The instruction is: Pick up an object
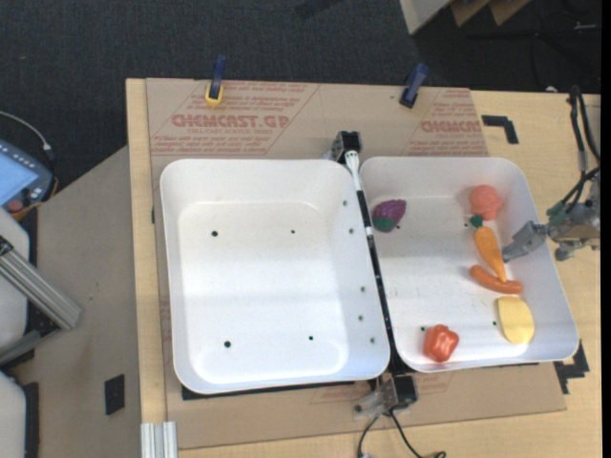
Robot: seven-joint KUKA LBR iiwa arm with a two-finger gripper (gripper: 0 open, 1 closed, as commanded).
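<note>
Two white bins side by side on a cardboard-covered bench (286, 113). The left bin (191, 198) is next to the right bin (420, 351), which has all the toy food in it: a purple eggplant-looking thing (388, 214) up near the divider, a pinkish-red round fruit (486, 201) at the far right corner, an orange carrot (489, 249) just below it, a smaller orange piece (495, 280) lying crosswise just under the carrot, a yellow chunk (516, 320) near the front right, and a red pepper (440, 343) at the front edge. The gripper (525, 239) pokes in from the right, over the bin's right rim, just beside the carrot; honestly can't tell how it's set, too small and blurry, and I see nothing in it. Two blue clamps (218, 76) hold the cardboard at the back
</note>
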